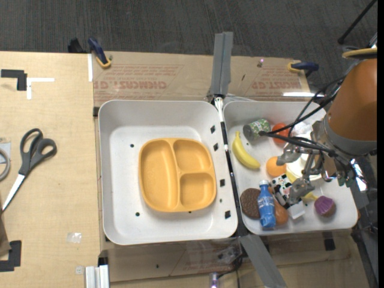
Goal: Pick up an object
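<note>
The task names no particular object, so the candidates are the jumble in the right-hand bin (354, 218), lower right of the frame: a yellow banana (242, 152) at the bin's left side, a green crumpled packet (259, 126) above it, a red piece (279, 132) beside that, an orange ball (275, 165) at centre, a brown cookie-like disc (249, 201) with a blue bottle (266, 204) touching its right edge, and a purple piece (324, 205) toward the lower right corner. Small white, yellow and black-and-white bits lie between bottle and purple piece, too tangled to name.

The gripper (305, 183) hangs low over the middle of this heap, just right of the orange ball. Whether it is spread or pressed together I cannot tell — cables and clutter mask it — and nothing can be seen pinched. By my reading the pick is not yet made: everything lies in the bin.

The crowding is the obstacle; neighbours touch, so a clean grasp on one item looks difficult.

Outward: the left bin (114, 179) holds an orange divided plate (177, 174); scissors (27, 158) lie on the bench at far left.
</note>
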Action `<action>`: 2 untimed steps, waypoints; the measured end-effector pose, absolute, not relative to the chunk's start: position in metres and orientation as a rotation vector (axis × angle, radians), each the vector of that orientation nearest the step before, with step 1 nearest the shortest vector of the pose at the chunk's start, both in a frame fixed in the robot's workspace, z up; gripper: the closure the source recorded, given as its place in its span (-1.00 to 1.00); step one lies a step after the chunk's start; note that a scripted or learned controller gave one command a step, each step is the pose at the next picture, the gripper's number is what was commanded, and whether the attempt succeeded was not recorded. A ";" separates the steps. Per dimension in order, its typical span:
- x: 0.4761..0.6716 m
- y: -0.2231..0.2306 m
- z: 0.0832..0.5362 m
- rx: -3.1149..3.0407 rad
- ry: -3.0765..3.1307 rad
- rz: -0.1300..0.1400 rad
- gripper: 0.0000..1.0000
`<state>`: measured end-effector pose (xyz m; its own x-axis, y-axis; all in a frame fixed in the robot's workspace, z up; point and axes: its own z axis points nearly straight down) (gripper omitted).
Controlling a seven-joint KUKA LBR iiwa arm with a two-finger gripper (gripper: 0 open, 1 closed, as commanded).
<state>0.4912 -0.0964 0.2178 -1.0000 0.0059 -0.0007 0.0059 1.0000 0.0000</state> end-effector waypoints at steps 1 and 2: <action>0.486 -0.099 0.092 0.034 3.139 -0.001 -1.00; 0.552 -0.130 0.124 0.218 3.131 0.000 -1.00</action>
<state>0.5521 -0.1297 0.1239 -0.9903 0.1388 -0.0033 0.1388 0.9903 0.0002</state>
